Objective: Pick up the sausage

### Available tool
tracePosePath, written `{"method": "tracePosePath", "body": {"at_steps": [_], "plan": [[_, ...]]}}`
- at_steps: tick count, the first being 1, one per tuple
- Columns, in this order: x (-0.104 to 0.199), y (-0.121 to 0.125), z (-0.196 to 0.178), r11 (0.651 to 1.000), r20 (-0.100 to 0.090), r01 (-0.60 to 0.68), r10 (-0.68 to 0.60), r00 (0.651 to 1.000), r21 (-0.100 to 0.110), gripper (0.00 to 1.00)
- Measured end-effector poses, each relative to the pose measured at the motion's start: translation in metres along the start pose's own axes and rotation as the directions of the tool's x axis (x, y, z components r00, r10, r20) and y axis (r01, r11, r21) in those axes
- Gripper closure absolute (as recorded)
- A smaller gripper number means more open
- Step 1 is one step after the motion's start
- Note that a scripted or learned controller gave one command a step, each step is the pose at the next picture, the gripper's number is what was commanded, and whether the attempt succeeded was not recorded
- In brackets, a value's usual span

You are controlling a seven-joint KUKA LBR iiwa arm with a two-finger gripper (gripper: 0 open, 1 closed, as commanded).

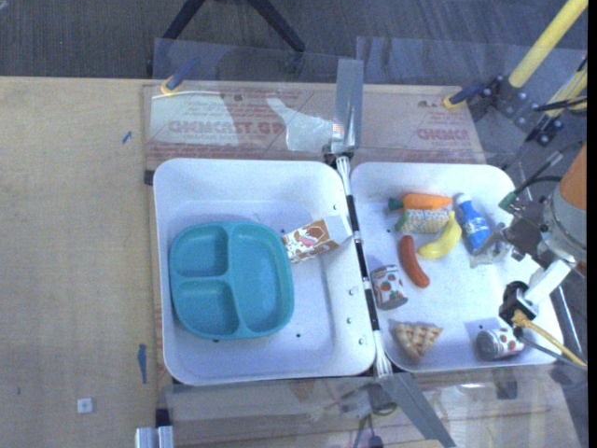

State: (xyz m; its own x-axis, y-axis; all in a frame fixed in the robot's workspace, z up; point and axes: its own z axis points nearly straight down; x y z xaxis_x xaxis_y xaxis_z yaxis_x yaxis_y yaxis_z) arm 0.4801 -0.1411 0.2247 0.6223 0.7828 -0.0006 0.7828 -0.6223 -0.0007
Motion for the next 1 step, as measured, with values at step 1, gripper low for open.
{"method": "tracePosePath", "body": {"at_steps": [1], "plan": [[-0.0231,0.0166,0.0471,0.994,0.001,-0.113,0.113,0.994,0.004,0.0]]}}
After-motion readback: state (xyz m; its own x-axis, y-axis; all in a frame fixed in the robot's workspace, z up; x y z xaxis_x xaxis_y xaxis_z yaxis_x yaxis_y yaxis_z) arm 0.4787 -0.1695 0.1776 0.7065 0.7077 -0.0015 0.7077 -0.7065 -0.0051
